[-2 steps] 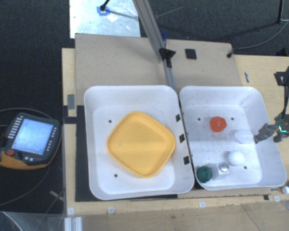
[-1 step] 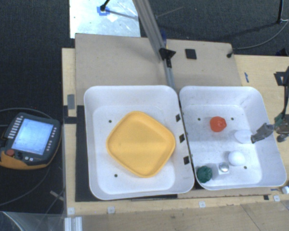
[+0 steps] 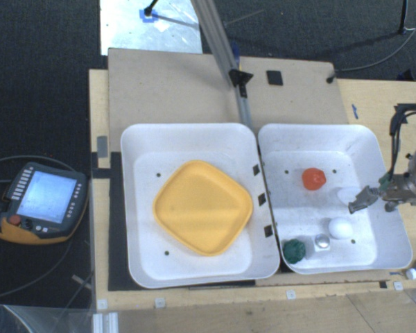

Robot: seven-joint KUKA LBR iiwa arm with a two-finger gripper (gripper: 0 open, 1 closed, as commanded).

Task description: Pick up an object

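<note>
Red ball (image 3: 314, 179) left of jaws (image 3: 358, 203) low over right bin (image 3: 381, 151).

Slanted overhead view across both bins (image 3: 194, 134)

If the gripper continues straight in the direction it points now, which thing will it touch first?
The gripper points leftward over the right bin. The red object looks nearest that line, slightly above it; height is unclear, so it may pass over it.
</note>
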